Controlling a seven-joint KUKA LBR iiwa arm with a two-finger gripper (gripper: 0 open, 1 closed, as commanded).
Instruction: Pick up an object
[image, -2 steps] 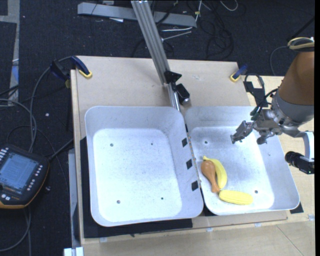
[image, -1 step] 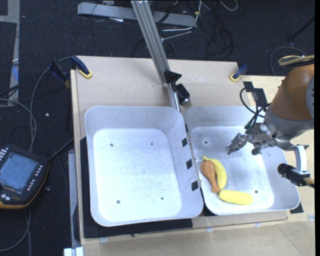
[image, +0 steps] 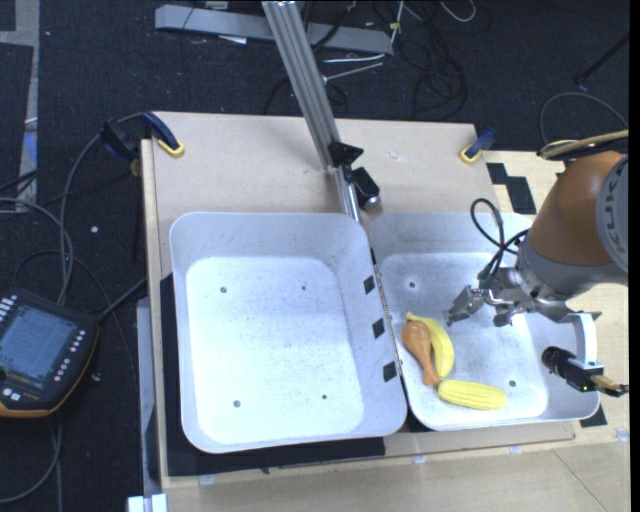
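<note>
The right bin (image: 520, 405) holds three items near its left wall. A curved yellow banana-like piece (image: 439, 343) lies against an orange-tan drumstick-shaped piece (image: 421, 351). Just in front of them rests a yellow oblong piece (image: 472, 395). My gripper (image: 478, 314) hangs over the bin's middle, a short way right of and behind the banana-like piece. Its fingers are spread open with nothing between them.
The left bin (image: 190, 300) sits beside the right one. A slanted metal pole (image: 315, 100) meets the bench at the bins' back junction. A black fitting (image: 566, 368) sits at the right bin's right rim. A teach pendant (image: 35, 350) lies off the bench at left.
</note>
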